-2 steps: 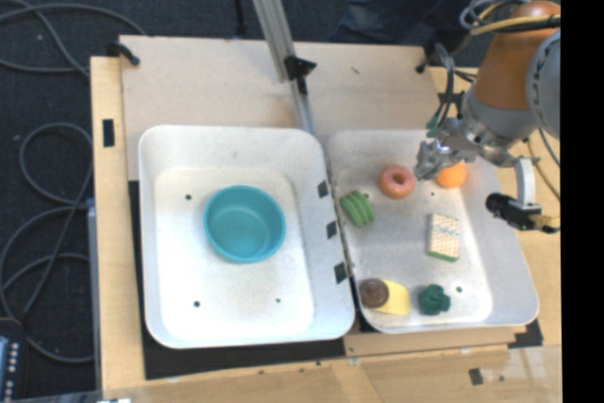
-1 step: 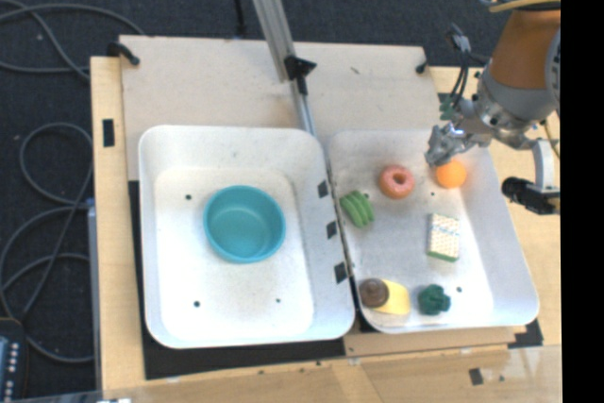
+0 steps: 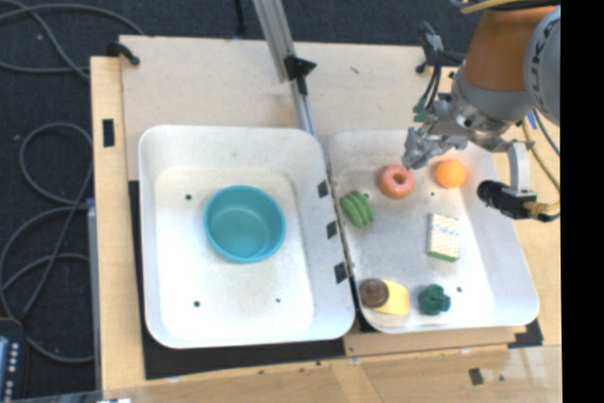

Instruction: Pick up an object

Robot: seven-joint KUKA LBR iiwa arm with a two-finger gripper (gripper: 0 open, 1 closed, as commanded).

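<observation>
Gripper (image 3: 418, 149) hangs low over the right bin (image 3: 491, 250), just above the pink doughnut-shaped toy (image 3: 396, 181) and beside the orange ball (image 3: 451, 173); whether it is parted or closed I cannot tell. Going left to right, the left bin (image 3: 170, 297) holds a teal bowl (image 3: 245, 222), then come a green toy (image 3: 357, 208) and the doughnut, likely light, soft and best pinched across its ring. Room is fair around it, though the bin's back rim lies near.
</observation>
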